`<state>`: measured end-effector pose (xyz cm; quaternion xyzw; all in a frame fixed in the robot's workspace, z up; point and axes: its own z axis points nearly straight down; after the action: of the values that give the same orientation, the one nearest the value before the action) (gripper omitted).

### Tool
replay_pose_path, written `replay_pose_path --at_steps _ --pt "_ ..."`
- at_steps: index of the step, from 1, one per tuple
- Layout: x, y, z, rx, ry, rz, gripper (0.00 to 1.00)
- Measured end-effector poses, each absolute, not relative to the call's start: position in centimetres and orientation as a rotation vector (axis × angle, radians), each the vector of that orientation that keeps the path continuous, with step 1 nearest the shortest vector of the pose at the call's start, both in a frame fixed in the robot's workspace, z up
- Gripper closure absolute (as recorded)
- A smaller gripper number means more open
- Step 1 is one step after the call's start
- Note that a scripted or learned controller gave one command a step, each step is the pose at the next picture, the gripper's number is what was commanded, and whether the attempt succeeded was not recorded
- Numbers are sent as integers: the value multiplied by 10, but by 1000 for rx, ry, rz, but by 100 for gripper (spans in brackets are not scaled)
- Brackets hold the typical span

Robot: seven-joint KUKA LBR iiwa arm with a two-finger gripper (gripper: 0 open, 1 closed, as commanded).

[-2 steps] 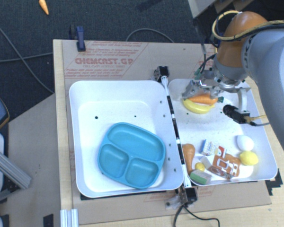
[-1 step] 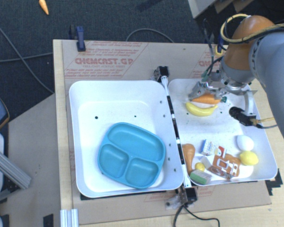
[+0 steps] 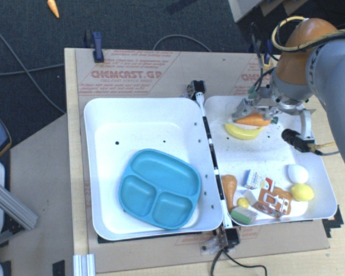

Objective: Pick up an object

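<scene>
My gripper (image 3: 257,111) hangs low over the far part of the right bin (image 3: 319,211), right above an orange carrot-like piece (image 3: 253,120). That piece lies against the top edge of a yellow banana (image 3: 242,131). The grey arm with its orange band (image 3: 302,36) comes in from the upper right and hides the bin's far right corner. Nearer the front of the same bin sit a white egg (image 3: 297,173), a yellow lemon (image 3: 302,192), a second carrot (image 3: 229,190), a small white carton (image 3: 253,179), an orange-and-white box (image 3: 274,199) and a green item (image 3: 242,215).
A blue divided plate (image 3: 159,188) lies in the left bin (image 3: 103,117). A black divider rail (image 3: 210,148) runs between the bins. A blue clamp (image 3: 96,45) stands on the bench's far left edge. A small carrot (image 3: 53,6) lies on the floor.
</scene>
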<state>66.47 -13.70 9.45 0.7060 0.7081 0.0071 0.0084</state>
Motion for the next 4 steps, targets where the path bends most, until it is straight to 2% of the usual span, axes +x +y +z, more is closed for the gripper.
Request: replay_pose_path --at_steps 1,2,3,4 --pt "666 -139 107 2199 2208 20 100" --pt "665 -138 106 2201 2211 18 0" --pt "657 -151 92 2212 2218 18 0" --pt "658 -152 104 2206 2215 17 100"
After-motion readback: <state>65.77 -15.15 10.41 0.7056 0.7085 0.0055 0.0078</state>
